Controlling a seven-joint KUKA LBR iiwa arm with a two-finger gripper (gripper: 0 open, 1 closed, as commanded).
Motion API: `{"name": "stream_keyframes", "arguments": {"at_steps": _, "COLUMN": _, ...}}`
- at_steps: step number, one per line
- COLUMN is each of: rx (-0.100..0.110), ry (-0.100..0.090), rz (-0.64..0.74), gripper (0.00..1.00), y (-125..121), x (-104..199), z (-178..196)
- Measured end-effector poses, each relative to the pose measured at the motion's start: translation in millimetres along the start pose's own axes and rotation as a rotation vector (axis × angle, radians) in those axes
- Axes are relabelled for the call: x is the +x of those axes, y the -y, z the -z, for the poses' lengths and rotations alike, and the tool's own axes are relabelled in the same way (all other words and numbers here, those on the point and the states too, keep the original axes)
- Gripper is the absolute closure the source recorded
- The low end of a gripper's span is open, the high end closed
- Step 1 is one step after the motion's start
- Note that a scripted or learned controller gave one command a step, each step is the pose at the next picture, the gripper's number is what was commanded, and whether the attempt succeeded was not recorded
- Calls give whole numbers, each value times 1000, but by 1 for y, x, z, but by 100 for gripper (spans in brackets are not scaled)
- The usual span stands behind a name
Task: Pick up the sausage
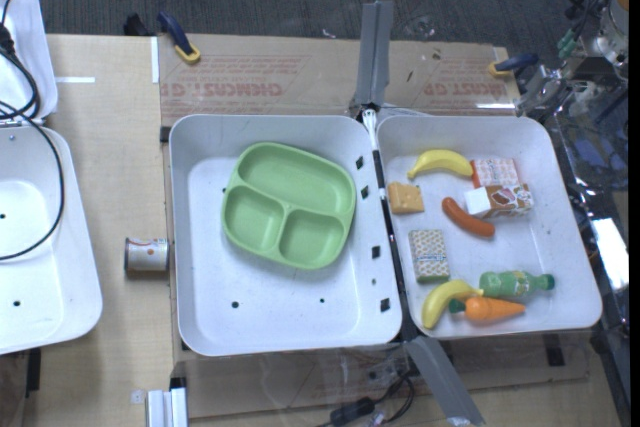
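Observation:
The sausage (467,217) is a short red-orange link lying at a slant near the middle of the right bin (560,165). Its upper right side touches a small white block (477,202), which sits against a red and white carton (500,187). A yellow banana (441,162) lies just above the sausage, and an orange cracker piece (405,198) is to its left.
Below the sausage are a patterned small box (429,254), a second banana (443,300), a carrot (492,309) and a green bottle (515,284). The left bin (200,295) holds a green divided plate (290,205). Cables and metal gear (590,45) crowd the upper right.

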State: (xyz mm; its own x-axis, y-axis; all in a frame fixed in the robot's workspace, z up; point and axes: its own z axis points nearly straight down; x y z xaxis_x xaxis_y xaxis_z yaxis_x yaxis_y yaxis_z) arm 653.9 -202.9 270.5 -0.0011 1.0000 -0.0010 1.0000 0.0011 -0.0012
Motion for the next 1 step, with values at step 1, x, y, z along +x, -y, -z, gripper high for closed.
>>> {"name": "stream_keyframes", "arguments": {"at_steps": 1, "rx": 1, "ry": 0, "rz": -169, "gripper": 0, "y": 9, "x": 24, "z": -160}}
